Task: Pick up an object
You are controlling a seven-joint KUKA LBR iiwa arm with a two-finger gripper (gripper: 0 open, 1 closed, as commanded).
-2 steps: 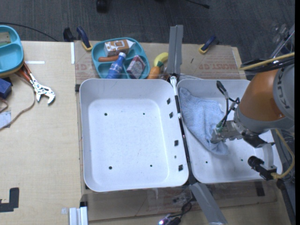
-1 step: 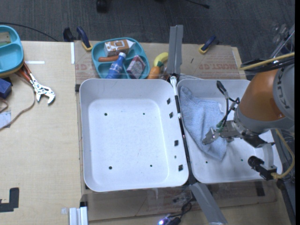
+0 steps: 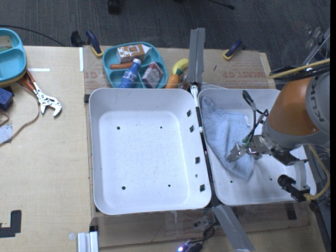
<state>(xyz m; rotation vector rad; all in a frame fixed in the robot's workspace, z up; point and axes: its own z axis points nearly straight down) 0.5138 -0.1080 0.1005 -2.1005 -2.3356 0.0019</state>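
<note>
Gripper low over cloth in right bin, grasp not confirmed.
Cloth (image 3: pixel 227 133) lies crumpled along right bin's (image 3: pixel 262 193) left side; gripper (image 3: pixel 237 152) sits at its lower edge, can't tell if fingers are spread or pinching. I'd bite a raised fold, lift straight, slow. Left bin (image 3: pixel 105 140) bare. Blue tray (image 3: pixel 110 67) behind holds bottle (image 3: pixel 129 73) and packets.

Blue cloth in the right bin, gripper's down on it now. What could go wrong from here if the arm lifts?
1. The gripper meets the blue cloth near its lower edge; a thin pinch of limp fabric may slip out on the lift.
2. The cloth lies against the wall of the right bin beside the divider, so it could drag or snag there.
3. A dark utensil lies by the cloth and might get pulled along.
</note>
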